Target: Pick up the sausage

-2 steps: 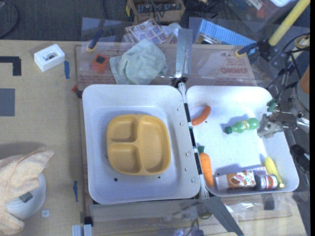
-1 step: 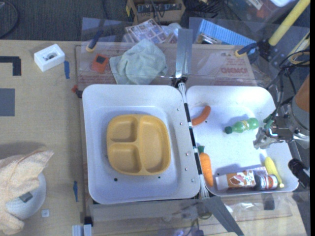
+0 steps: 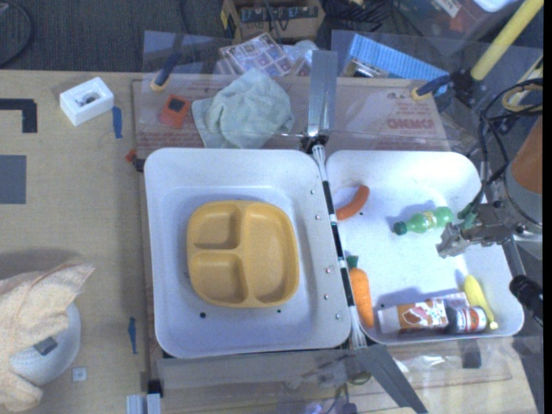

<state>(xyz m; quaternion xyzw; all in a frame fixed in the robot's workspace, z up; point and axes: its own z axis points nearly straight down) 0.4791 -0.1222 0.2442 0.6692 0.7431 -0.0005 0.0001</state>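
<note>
The sausage (image 3: pixel 352 202), orange-red and slightly curved, lies at the left side of the right bin (image 3: pixel 405 166), close to the divider between the bins. My gripper (image 3: pixel 459 235) hovers near the right edge of that bin, well to the right of the sausage and just right of a green bottle (image 3: pixel 424 222). Nothing is seen in its grasp.
In the right bin a carrot (image 3: pixel 360 296) lies at the front left, a sauce bottle (image 3: pixel 431 316) lies along the front wall and a yellow banana-like piece (image 3: pixel 477 298) sits at the front right. The left bin (image 3: pixel 164 188) bears a yellow divided plate (image 3: pixel 243 253).
</note>
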